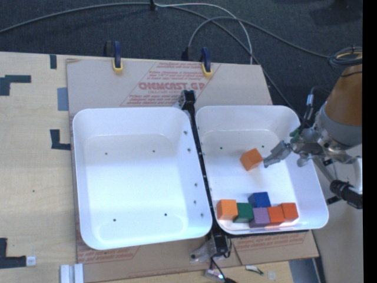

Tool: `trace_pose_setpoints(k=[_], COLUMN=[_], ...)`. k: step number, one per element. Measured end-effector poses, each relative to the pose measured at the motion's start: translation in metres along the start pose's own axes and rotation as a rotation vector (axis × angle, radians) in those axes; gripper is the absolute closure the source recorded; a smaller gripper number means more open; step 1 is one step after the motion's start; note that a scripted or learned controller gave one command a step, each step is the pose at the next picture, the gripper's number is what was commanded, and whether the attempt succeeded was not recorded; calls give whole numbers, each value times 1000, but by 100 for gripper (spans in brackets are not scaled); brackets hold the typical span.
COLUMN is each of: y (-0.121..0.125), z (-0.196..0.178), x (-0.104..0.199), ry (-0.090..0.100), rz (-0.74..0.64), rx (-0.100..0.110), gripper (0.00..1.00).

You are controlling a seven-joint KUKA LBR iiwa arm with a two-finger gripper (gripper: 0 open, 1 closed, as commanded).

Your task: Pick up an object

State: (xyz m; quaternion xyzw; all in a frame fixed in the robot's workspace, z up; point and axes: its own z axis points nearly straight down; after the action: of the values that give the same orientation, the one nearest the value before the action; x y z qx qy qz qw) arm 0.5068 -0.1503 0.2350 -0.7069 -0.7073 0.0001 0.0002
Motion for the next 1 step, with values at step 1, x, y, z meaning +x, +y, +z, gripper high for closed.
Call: trace_pose_setpoints(k=[1], y=[10], z=[144], x=[-17], ry=[3], rz=[1], rx=[12], gripper=[0])
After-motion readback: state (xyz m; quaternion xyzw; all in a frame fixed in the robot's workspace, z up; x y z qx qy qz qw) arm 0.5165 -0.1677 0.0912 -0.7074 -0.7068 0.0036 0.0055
